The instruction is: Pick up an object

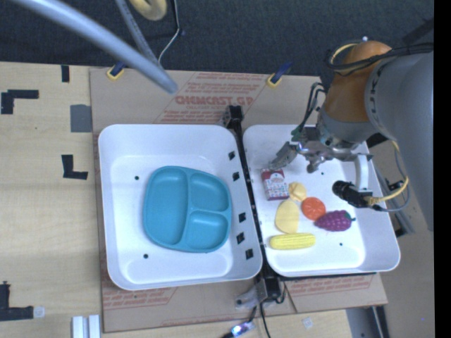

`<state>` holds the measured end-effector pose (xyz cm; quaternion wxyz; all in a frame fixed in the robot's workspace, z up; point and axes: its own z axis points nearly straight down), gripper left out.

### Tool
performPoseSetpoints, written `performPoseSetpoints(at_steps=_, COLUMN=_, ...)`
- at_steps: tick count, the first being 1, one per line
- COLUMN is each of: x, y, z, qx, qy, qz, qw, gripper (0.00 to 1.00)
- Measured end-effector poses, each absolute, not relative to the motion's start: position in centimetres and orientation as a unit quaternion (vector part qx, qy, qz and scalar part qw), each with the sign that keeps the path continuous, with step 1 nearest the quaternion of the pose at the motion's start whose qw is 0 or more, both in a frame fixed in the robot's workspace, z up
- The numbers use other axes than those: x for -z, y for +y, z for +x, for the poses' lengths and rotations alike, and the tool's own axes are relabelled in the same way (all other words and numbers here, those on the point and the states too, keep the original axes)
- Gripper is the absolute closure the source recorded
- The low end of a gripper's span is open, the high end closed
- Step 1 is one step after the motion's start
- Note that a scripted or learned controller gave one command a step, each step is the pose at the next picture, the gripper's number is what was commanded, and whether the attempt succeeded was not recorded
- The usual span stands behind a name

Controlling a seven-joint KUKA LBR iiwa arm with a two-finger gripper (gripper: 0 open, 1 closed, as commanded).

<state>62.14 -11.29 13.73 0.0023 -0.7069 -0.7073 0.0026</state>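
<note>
The right bin [366, 255] holds a small red-and-white carton [275, 185], a pale yellow pear-shaped fruit [287, 215], an orange-red ball [313, 208], a purple grape bunch [334, 221] and a yellow corn cob [292, 241]. My gripper [297, 157] hangs over the upper part of this bin, just above and right of the carton. Its fingers are spread, one finger [281, 159] pointing down-left toward the carton, and nothing is between them.
The left bin [120, 153] contains a blue divided tray [187, 208]. A black divider with clips [239, 182] runs between the bins. The arm's grey body and orange band [359, 76] loom over the right bin's far right side. Cables [359, 192] trail near the grapes.
</note>
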Motion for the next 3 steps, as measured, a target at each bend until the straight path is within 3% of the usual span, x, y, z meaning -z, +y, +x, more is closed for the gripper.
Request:
performPoseSetpoints(at_steps=1, x=-8.4, y=-11.2, z=62.0, qx=-0.0016, qy=-0.708, qz=-0.707, qw=0.001, gripper=0.0)
performPoseSetpoints(at_steps=2, x=-9.6, y=-11.1, z=62.1, qx=-0.0012, qy=-0.708, qz=-0.706, qw=0.001, gripper=1.0)
performPoseSetpoints(at_steps=3, x=-15.7, y=-11.4, z=62.6, qx=0.0004, qy=-0.708, qz=-0.707, qw=-0.001, gripper=1.0)
